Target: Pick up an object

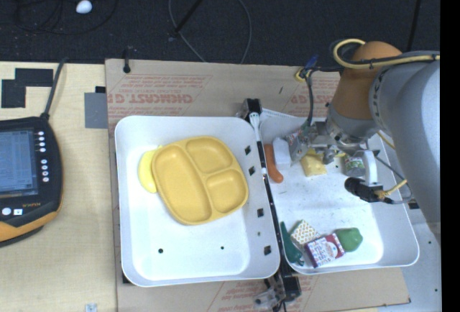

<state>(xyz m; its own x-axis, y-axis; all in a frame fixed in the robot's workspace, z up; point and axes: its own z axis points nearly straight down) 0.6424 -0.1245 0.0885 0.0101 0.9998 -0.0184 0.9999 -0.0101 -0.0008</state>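
1. Yellow lump [314, 166], pale, matte and blocky with softened corners, is lying in the upper middle of the right bin [392, 228], a shallow white tray of smooth plastic with rounded corners.
2. The gripper [318, 147] is hanging right at the lump's upper edge, among grey metal parts. I cannot tell whether the claw is standing wide or narrow, nor whether it is touching the lump.
3. The arm [410, 109] is reaching in from the right, showing a smooth grey casing and a rounded orange band above the wrist.
4. An orange stick [273, 164], tapered like a carrot, is lying along the right bin's left wall, with a small white block [282, 154] just beside it.
5. A red packet [323, 251] is lying at the right bin's near edge, its white print too small to read. A red-and-white checked card [303, 231] is sitting just beside it on the left and a glossy green rounded piece [348, 237] on the right.
6. A yellow divided plate [200, 179] of smooth plastic, with three rounded compartments, is resting in the left bin [194, 253]. A paler yellow disc [146, 170] is peeking out from under its left edge.
7. A brown cardboard sheet [180, 80] is lying under both bins. It is showing red printed lettering [154, 97] upside down, which I cannot read with certainty.
8. A handheld controller [21, 174], dark with a screen and an orange rim, is sitting on the pale bench at far left.
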